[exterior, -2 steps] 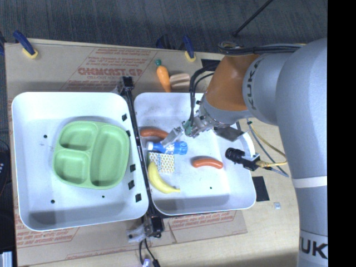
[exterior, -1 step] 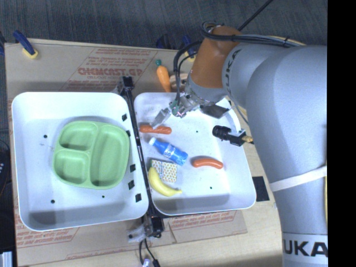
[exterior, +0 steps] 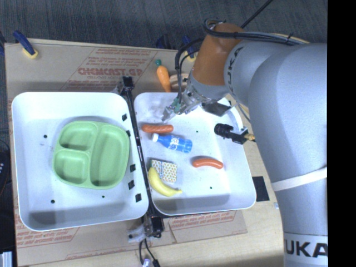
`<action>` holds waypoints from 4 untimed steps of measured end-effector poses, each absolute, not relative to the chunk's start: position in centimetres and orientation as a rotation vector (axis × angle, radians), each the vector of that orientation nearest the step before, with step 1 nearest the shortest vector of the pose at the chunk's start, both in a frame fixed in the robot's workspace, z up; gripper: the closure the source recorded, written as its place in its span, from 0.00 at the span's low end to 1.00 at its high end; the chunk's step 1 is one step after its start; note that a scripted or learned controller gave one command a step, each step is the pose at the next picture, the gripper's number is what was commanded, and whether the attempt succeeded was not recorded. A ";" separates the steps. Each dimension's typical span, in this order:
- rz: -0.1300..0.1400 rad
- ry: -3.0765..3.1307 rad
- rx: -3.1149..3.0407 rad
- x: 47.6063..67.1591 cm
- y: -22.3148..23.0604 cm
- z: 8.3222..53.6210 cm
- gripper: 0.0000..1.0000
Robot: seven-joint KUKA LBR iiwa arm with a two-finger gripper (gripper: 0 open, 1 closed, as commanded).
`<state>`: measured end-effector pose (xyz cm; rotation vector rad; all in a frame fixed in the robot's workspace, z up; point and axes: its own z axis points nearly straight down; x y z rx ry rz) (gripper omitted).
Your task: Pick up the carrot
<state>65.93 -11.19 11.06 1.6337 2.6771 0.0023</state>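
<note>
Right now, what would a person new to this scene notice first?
The big grey arm with the orange band fills the right side, its gripper low over the right white bin. A green divided plate lies in the left white bin. The orange carrot lies outside, behind the right bin.

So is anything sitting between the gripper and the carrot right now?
Only the far rim of the right bin. The carrot lies outside the bins on the cardboard behind that rim, while the gripper hangs over the bin's far left corner. No other object sits between them; the sausages, bottle and banana lie nearer the camera.
</note>
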 end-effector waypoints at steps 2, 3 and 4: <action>-0.004 2.603 1.765 63.9 -2.5 20.0 1.00; -0.003 2.834 1.363 58.7 -4.5 20.3 1.00; -0.004 2.788 1.448 60.8 -9.2 25.5 1.00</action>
